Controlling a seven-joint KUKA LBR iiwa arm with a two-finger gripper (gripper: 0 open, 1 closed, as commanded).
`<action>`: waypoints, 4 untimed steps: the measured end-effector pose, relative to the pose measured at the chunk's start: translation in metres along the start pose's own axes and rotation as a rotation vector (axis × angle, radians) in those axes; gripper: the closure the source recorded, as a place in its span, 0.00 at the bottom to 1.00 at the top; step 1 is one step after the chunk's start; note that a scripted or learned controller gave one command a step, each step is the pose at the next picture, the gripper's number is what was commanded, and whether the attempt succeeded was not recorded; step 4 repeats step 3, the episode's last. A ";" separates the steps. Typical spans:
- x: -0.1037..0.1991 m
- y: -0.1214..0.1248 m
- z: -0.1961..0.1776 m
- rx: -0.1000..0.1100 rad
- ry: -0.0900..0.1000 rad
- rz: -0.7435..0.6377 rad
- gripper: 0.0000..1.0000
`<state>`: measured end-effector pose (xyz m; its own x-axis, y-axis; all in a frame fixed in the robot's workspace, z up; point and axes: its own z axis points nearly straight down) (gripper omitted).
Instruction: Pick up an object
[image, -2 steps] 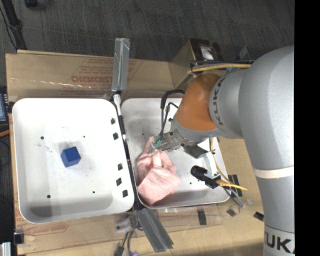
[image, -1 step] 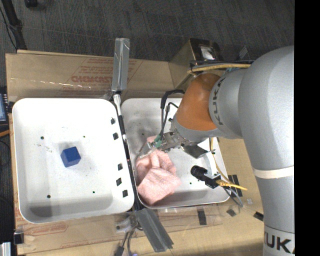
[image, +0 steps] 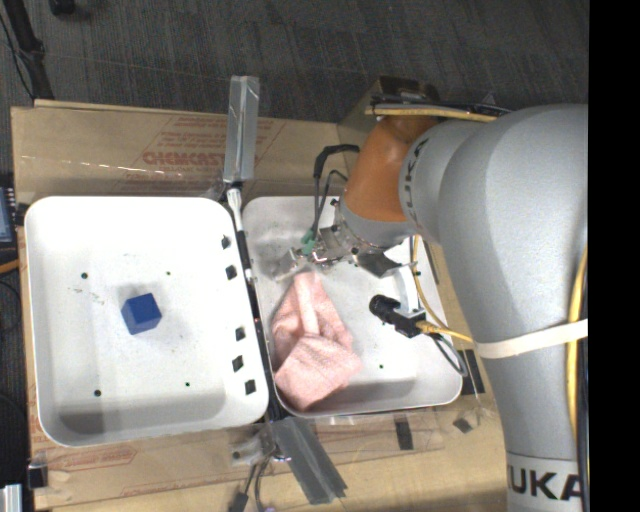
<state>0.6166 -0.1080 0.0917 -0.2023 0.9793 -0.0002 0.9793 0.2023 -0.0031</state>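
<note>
Looms largest at right: grey arm (image: 510, 250), wrist bent over right bin (image: 440, 385). Gripper (image: 318, 248) poised just above pink cloth's (image: 312, 340) upper tip; grip state impossible to tell. Cloth stretches lengthwise toward bin's near edge. Blue cube (image: 141, 312) well apart, left bin (image: 60, 230).

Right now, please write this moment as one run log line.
tool: above pink cloth, right bin | blue cube: left bin
</note>
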 end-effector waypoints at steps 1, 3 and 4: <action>-0.006 -0.052 0.000 0.000 0.002 -0.038 0.00; 0.046 -0.005 -0.100 -0.001 0.001 0.099 1.00; 0.046 -0.005 -0.100 -0.001 0.001 0.099 1.00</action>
